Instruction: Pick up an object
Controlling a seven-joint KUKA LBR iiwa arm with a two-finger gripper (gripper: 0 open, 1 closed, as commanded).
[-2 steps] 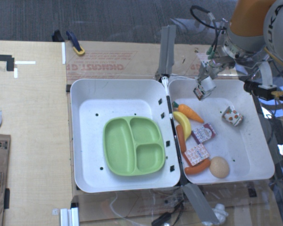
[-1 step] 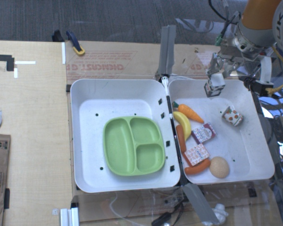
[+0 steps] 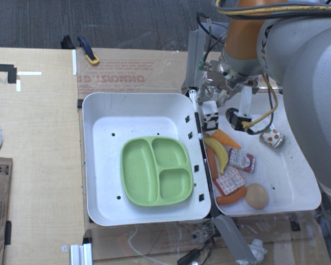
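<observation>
1. Where the arm (image 3: 303, 54) reaches in from the right, its orange band (image 3: 247, 29) is seen above the far end of the right bin (image 3: 300, 203).
2. The gripper (image 3: 209, 115) is held low over the far left corner of the right bin, close to the wall shared by the two bins. Whether it is released or clenched cannot be told, and nothing can be seen to be grasped by it.
3. The objects to be picked are gathered in the right bin, mostly along its left side.
4. A carrot (image 3: 227, 138) is laid at a slant just below the gripper, and a yellow banana (image 3: 221, 154) is set beside it, the two touching or nearly so.
5. A red and white packet (image 3: 243, 160) is placed just right of the banana, and a second packet (image 3: 229, 181) lies nearer the camera.
6. An orange sausage-shaped piece (image 3: 231, 197) is lodged at the near end, partly covered by the second packet, and a tan ball (image 3: 257, 196) rests beside it.
7. A small white object with red spots (image 3: 272, 138) is set apart from the others, further right.
8. The left bin (image 3: 99, 148) is occupied by a green divided plate (image 3: 154, 170), which lies flat near its middle.
</observation>
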